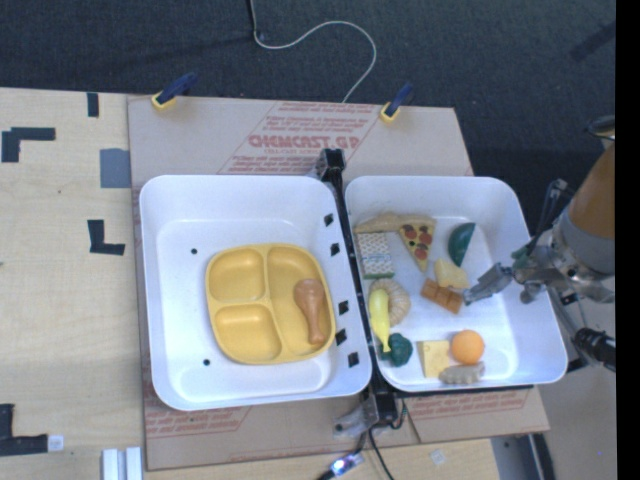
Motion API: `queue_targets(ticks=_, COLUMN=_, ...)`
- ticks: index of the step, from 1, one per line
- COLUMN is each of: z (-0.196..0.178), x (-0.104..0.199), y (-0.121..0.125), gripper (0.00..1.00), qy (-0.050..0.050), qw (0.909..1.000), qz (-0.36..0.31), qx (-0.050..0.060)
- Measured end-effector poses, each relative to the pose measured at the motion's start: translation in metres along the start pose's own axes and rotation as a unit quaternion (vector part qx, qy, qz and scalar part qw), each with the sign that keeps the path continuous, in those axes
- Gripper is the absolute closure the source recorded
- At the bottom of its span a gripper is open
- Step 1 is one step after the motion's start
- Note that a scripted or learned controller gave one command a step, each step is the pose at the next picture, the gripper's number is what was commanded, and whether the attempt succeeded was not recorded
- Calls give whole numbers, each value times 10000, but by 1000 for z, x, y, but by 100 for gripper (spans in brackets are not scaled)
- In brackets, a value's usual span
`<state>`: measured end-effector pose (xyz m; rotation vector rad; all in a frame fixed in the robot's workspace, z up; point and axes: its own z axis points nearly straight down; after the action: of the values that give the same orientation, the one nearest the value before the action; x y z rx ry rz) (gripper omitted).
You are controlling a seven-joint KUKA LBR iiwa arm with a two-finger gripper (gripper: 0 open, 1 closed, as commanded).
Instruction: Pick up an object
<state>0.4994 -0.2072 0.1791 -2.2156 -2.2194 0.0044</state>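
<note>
The gripper point(487, 284) hangs over the right bin point(500, 200), near that bin's right wall, with the grey arm point(590, 258) reaching in from the right edge. Its 2 fingers are too small and dark to read, so I cannot tell whether they are apart or together, and nothing shows between them.

The nearest things lie just left of the fingertips: a brown block point(441, 295) with a pale yellow piece point(452, 274) touching its upper side, both close to the middle of the right bin. A dark green piece point(460, 243) sits above them, toward the bin's far wall. An orange ball point(467, 346) lies below the gripper near the bin's near edge, apart from the fingers, with a tan lump point(463, 373) touching it underneath and a yellow cheese wedge point(433, 356) beside it.

Further left, a pizza slice point(417, 238) lies near the far wall, and a banana point(379, 314) runs along the bin's left wall with a small green piece point(399, 348) at its lower end.

The left bin point(170, 268) holds a yellow divided plate point(245, 303), with a chicken drumstick point(313, 308) in its right compartment.
</note>
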Motion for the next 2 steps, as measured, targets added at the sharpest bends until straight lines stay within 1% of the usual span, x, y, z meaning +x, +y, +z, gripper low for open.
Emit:
queue_targets(ticks=1, z=64, x=5, y=1, gripper=0, qy=3, qw=10000, qz=3, qx=9)
queue_targets(ticks=2, z=96, x=6, y=1, gripper=0, qy=-13, qw=10000, qz=1, qx=-19)
